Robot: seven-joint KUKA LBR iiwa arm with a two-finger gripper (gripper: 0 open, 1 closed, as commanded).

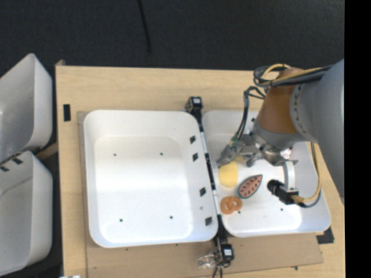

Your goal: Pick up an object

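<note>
Arm (301,106) covers much of the right bin (301,222); its upper half is mostly hidden. Gripper (239,155) sits low over that bin's left side, but the fingers blur into cabling, so can't tell if they're spread or closed. Yellow block (228,174) lies just below the gripper, near or touching, unclear which. Brown oval (250,186) just right of the block, orange ring (231,205) below it. Left bin (93,132) well apart.

Two shallow white plastic bins (139,236) sit on a pale tan wooden bench (145,88). The right bin holds a soft yellow block (228,175), a reddish-brown oval piece speckled with dark dots (250,186) and a small orange ring (231,205). The grey metal arm (319,106) carries an orange band (277,106).
</note>
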